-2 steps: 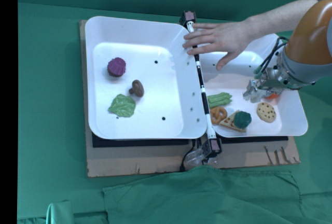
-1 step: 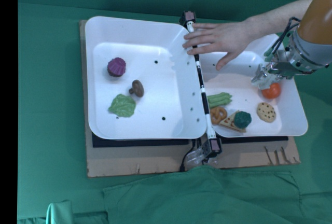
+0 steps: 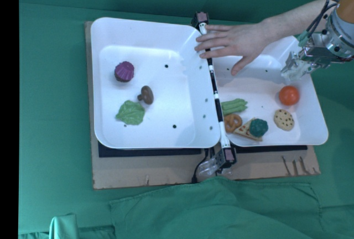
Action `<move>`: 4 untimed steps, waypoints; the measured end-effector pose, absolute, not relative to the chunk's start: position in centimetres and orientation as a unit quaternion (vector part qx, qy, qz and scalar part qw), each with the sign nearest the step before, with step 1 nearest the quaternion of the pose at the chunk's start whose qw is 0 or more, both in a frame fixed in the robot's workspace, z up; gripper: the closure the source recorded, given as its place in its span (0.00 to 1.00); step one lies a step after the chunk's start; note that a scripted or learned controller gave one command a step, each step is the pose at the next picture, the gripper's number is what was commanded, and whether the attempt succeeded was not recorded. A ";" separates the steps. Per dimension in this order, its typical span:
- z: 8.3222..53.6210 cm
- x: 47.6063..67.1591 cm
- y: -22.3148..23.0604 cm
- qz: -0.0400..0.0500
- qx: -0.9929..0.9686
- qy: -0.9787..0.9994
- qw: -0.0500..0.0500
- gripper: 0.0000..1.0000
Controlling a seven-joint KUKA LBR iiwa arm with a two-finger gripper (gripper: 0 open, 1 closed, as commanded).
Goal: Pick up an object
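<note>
- I see the hand [image 3: 292, 69] poised over the right bin [image 3: 316, 121], above the orange ball [image 3: 289, 95]; I cannot tell its state.
- A person's arm [image 3: 235, 41] reaches across the divider [image 3: 213, 86].

**Count: two bins, eight food pieces**

I see two white bins: the left bin [image 3: 110, 121] and the right bin [image 3: 310, 121]. The left one carries three pieces: one purple piece [image 3: 124, 71], one brown mushroom [image 3: 146, 94] and one green leaf [image 3: 130, 113]. The right one carries five: one orange ball [image 3: 289, 95], one cookie [image 3: 284, 119], one pretzel [image 3: 233, 121], one bunch of green beans [image 3: 234, 105] and one broccoli on a wedge [image 3: 257, 127]. One person's arm [image 3: 238, 41] reaches in.
</note>
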State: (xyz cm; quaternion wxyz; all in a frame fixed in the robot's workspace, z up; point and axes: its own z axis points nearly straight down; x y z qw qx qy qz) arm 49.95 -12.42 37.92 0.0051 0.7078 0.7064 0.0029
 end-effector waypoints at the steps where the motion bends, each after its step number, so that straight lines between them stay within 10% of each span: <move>1: 38.0 50.0 -12.6 0.001 0.708 0.706 0.003 1.00; 4: 32.9 59.4 -0.9 0.001 0.707 0.707 0.002 1.00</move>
